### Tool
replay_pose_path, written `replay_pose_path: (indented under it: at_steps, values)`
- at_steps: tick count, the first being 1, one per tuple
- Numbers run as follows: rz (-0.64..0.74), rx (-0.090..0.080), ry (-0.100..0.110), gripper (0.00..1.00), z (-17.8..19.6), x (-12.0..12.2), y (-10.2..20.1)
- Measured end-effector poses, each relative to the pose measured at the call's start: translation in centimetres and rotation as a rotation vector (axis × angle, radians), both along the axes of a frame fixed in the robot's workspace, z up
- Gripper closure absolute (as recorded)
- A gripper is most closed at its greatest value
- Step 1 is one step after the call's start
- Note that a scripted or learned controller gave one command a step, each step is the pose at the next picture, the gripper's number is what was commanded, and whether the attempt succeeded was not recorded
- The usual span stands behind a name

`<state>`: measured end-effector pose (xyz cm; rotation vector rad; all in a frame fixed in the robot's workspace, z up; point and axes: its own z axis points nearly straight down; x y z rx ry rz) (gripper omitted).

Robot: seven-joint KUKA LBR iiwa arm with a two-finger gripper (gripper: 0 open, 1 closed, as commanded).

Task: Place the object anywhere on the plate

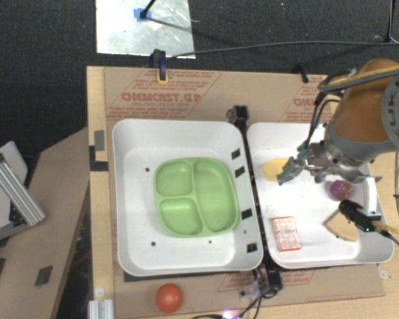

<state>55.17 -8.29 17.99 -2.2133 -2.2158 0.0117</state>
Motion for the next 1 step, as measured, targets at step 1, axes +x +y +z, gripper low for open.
replay_pose_path:
  at_steps: [1]
  values:
    - [0.002, -0.001, -0.014, 0.0, 0.68, 0.31, 0.0]
